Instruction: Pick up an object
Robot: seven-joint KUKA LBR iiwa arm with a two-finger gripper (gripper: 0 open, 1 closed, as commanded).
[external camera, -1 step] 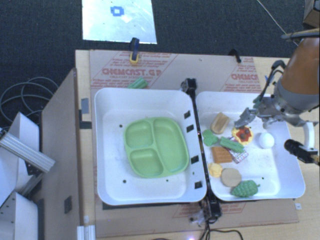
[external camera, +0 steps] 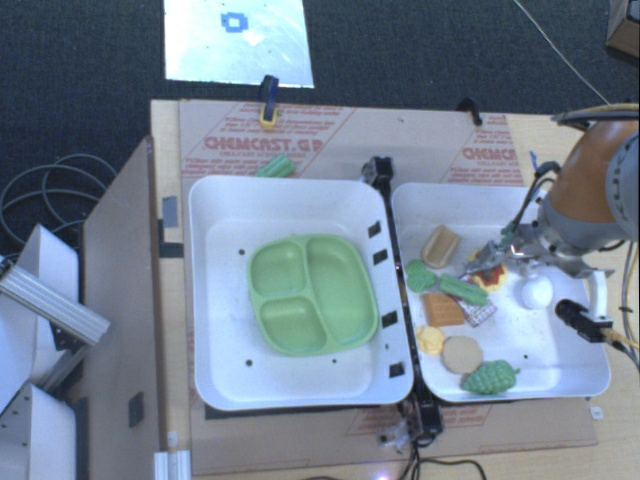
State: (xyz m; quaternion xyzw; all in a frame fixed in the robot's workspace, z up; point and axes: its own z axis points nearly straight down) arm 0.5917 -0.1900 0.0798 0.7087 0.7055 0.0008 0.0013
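The cardboard under my bins (external camera: pixel 300 193) reads CHEMCAST GP. My gripper (external camera: pixel 490 260) hangs over the right bin's toy-food heap — whether it grips anything, I cannot tell. The green piece (external camera: pixel 462 290) beneath me looks light, stiff, slick plastic — best pinched across its narrow middle.

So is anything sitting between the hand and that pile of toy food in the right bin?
Nothing visible does. The hand is already down at the pile's right edge, beside the green piece and the white ball.
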